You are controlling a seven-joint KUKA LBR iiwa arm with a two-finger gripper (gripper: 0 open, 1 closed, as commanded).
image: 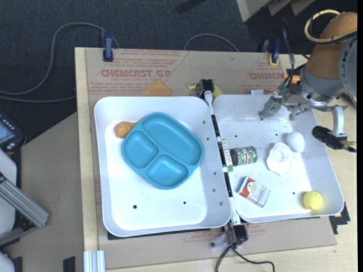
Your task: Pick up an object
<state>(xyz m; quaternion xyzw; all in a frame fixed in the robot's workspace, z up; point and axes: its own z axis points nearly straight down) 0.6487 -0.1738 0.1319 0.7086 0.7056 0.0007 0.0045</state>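
My gripper [282,110] hangs over the far part of the right bin [244,113], its fingers spread open with nothing between them. Nearer in the same bin lie a white egg [295,141], a flat white fried-egg shape [279,158], a green can on its side [245,155], a small red and white box [253,191] and a yellow ball [312,200]. The egg sits just in front of the gripper, slightly to its right.
The left bin [164,215] holds a blue divided plate [163,149] with an orange piece [122,129] tucked at its left edge. Behind the bins, on the board, lie an orange object [157,88] and a yellow and black one [204,86]. The arm [329,61] enters from the upper right.
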